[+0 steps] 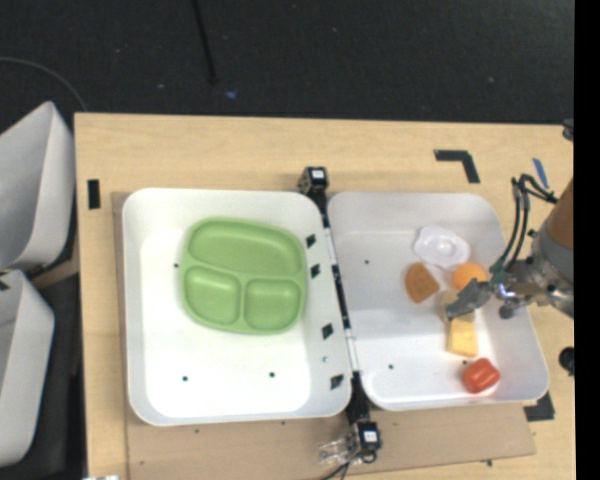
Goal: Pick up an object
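Pincer (467,300), its grip state unclear to me, hung over the yellow block (463,337) in the right bin (380,228), where crowding by the orange ball (469,274) risked a fumbled pick.

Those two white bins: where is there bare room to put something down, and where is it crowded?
The right bin's left half, beside the divider, is bare. In the left bin, bare floor runs below the green divided plate. Crowded: the right bin's right side, where a clear lid, brown piece, orange ball, yellow block and red piece cluster around the gripper.
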Robot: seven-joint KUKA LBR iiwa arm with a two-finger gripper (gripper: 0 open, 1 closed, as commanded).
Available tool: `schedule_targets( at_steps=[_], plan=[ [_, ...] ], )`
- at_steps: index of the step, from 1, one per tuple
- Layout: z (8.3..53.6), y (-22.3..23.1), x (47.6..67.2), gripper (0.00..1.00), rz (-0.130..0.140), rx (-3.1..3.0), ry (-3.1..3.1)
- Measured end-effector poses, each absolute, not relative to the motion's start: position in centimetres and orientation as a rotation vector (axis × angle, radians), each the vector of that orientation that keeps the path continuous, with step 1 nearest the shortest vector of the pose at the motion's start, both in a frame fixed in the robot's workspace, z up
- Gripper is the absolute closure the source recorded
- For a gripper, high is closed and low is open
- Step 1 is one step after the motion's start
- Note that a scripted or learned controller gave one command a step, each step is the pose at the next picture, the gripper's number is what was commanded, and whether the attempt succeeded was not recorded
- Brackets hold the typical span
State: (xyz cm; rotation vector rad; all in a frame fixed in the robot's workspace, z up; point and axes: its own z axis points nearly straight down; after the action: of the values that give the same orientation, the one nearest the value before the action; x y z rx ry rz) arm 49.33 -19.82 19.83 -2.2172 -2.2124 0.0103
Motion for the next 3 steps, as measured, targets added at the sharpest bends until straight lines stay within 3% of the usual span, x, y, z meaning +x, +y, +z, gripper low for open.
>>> schedule_targets(
  at_steps=[1,3],
  plan=[
    [20.4,-19.8,49.6,0.00,0.001,-2.221,-2.224],
    [10.7,-20.4,50.1,0.00,0.003,-2.223,-2.218]
  ],
)
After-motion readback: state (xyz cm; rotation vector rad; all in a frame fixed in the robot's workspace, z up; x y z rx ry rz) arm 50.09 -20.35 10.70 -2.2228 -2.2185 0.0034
